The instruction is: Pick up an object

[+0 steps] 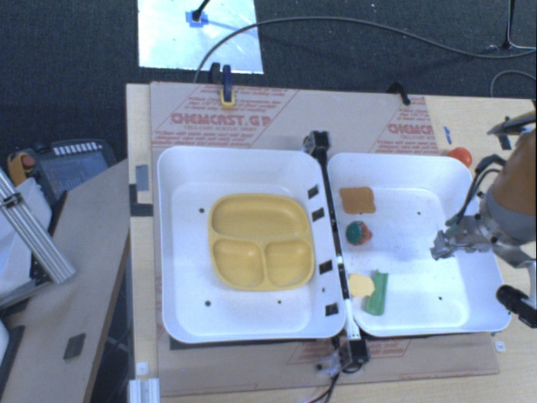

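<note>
Looking down on my counter [277,107], I count two white bins side by side. The left bin [180,225] holds one yellow divided tray [256,242], rigid-looking plastic, wide and flat, probably awkward to pinch except at its rim. The right bin [419,309] holds four small pieces near its left wall: one flat brown slab [357,199], one round green-and-red piece [358,232], one yellow piece [361,285] touching one green strip [377,293]. All look light and toy-like. I judge the round piece the easiest, taken across its middle. My tool [442,248] hovers over the right bin's right side, well apart from them; I cannot tell its opening.
</note>
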Controlling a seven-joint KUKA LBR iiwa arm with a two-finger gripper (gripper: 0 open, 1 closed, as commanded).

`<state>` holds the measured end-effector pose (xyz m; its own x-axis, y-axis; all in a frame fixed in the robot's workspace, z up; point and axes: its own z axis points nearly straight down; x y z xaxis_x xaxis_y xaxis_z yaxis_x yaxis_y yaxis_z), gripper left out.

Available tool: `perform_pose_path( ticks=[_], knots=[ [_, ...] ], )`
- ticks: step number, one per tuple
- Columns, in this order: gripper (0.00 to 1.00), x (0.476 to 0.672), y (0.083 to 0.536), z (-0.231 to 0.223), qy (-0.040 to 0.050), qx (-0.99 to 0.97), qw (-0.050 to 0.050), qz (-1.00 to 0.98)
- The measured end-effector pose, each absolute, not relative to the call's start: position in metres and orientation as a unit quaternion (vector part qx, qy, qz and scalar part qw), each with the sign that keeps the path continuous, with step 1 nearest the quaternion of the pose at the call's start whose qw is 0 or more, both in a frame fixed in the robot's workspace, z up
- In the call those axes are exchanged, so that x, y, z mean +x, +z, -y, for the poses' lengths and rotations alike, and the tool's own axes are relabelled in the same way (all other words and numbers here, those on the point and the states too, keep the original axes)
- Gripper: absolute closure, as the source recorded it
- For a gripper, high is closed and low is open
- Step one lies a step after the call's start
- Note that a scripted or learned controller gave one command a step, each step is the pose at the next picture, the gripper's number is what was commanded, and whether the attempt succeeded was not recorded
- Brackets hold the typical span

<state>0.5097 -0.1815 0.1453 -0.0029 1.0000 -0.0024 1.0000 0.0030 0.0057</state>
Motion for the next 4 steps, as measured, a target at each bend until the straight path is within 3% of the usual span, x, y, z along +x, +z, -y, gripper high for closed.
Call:
perform_pose_path(
  ticks=[1,2,4],
  knots=[
    [1.00,0.509,0.209,0.185,0.0018,0.706,0.004,-0.708],
    [1.00,0.510,0.218,0.186,0.0009,0.706,0.002,-0.708],
    [1.00,0.534,0.222,0.079,0.0011,0.704,0.001,-0.710]
  ],
)
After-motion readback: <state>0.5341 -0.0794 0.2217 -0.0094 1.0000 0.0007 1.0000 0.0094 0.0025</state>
